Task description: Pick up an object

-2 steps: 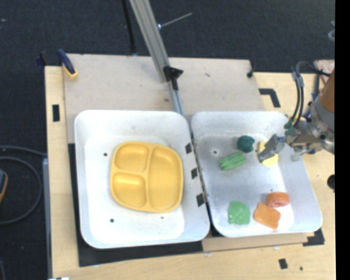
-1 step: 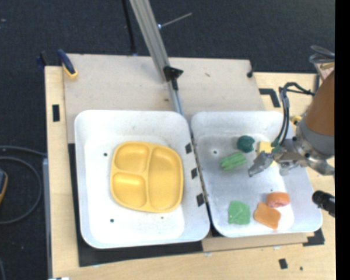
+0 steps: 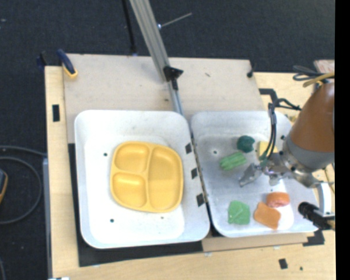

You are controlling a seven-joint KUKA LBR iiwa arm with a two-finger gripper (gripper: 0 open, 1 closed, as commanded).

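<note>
I see the claw (image 3: 249, 177) low in the right bin (image 3: 221, 127) — just beside the green cucumber-like piece (image 3: 232, 161). Its grip I cannot tell.

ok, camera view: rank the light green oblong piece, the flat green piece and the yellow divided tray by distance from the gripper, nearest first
1. Light green oblong piece, right bin, just left of the gripper.
2. Flat green piece, right bin's near edge, below the gripper in the view.
3. Yellow divided tray, left bin, well to the left.
</note>
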